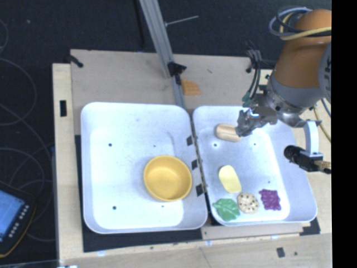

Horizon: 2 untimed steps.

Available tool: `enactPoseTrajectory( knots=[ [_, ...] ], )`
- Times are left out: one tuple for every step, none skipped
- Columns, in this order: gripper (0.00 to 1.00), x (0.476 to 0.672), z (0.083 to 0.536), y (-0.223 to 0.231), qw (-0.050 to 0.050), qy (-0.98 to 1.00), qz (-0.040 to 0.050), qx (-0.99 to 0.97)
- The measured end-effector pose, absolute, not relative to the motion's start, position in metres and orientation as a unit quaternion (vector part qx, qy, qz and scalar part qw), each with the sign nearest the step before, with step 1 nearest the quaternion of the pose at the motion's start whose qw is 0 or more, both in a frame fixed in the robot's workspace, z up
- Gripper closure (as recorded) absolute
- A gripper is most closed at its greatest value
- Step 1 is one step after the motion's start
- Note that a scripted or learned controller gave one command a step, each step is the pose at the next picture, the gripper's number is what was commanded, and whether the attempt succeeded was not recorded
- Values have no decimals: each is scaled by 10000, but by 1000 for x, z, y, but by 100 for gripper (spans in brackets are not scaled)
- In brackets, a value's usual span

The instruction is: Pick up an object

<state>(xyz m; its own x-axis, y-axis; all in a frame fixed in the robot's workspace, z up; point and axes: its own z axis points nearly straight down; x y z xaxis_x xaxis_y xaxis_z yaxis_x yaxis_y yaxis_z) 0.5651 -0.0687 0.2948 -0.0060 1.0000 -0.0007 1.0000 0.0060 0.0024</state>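
Two bins are sitting side by side on the counter (pixel 64 149). A bowl (pixel 167 178) is resting in the left bin (pixel 106 127), toward its near right corner. In the right bin (pixel 290 200), a bread roll (pixel 227 132) is lying near the far left corner, with the gripper (pixel 245 124) apparently touching its right end. A block (pixel 229 178) is lying mid-bin; a leaf (pixel 226 208), cookie (pixel 247 202) and grapes (pixel 270 199) are lining the near edge.

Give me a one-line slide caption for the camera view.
Gripper at a tan bread-like piece in the right bin; yellow bowl sits in the left bin.
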Motion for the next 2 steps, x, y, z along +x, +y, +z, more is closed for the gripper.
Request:
enactPoseTrajectory(
  knots=[
    [100,572,282,-8,-5,7096,-1,7046],
    [100,576,264,47,-8,7095,-6,7047]
  ],
)
